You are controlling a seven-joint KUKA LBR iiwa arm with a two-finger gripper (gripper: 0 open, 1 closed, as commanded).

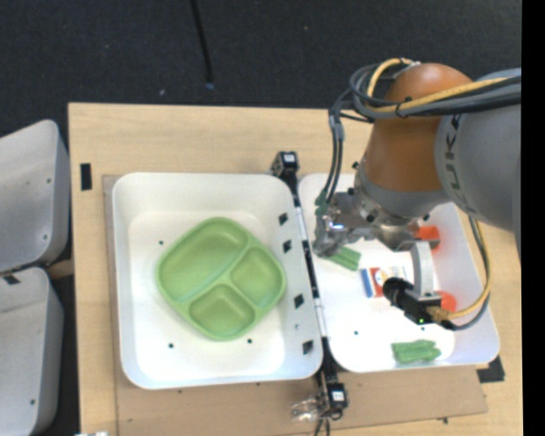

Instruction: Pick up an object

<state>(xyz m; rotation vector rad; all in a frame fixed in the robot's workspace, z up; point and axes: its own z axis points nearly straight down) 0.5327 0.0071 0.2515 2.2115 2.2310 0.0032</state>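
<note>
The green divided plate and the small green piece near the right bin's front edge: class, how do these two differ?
The green divided plate is large and lies in the left bin; the small green piece is far smaller and lies in the right bin. The plate is rounded with three compartments; the piece is a flat, elongated strip. The plate sits mid-bin; the piece lies near the front edge. Both are light green.

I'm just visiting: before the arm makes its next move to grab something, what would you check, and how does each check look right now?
1. Objects within reach: ok; a green piece lies by the gripper in the right bin.
2. Something held between the fingers: cannot tell; the wrist hides them.
3. Other targets: ok; a second green piece and a small card lie apart.
4. Green plate: ok; flat in the left bin, out of the way.
5. Cable near objects: cannot tell whether it snags.
</note>
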